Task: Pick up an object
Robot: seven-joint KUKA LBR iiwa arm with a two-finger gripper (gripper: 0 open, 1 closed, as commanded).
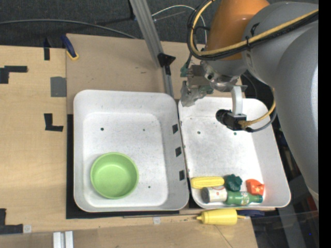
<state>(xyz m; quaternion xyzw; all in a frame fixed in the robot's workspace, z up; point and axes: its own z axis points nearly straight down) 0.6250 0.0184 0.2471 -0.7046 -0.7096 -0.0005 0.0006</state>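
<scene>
We look down at a slant on a tan bench (119,71) holding 2 shallow white bins side by side. In the left bin (124,112), 1 green bowl (114,175) sits upright in the near left corner, on the bin floor.

Moving right, the right bin (227,149) has its objects crowded along the near wall. We see a yellow corn cob (207,182) lying on its side, and just behind its right end a dark green lump (233,181). Below the corn lies a small white container with a red band (214,195), and touching it on the right a green bottle (243,199) on its side. An orange and red piece (255,187) rests at the near right corner. Outside the bin, just past its near wall, a yellow bottle (219,217) lies on the bench.

The gripper (194,93) hangs over the far left corner of the right bin, well apart from the objects. We cannot tell how it is set. The grey arm (279,45) with its orange band (235,14) enters from the far right.
</scene>
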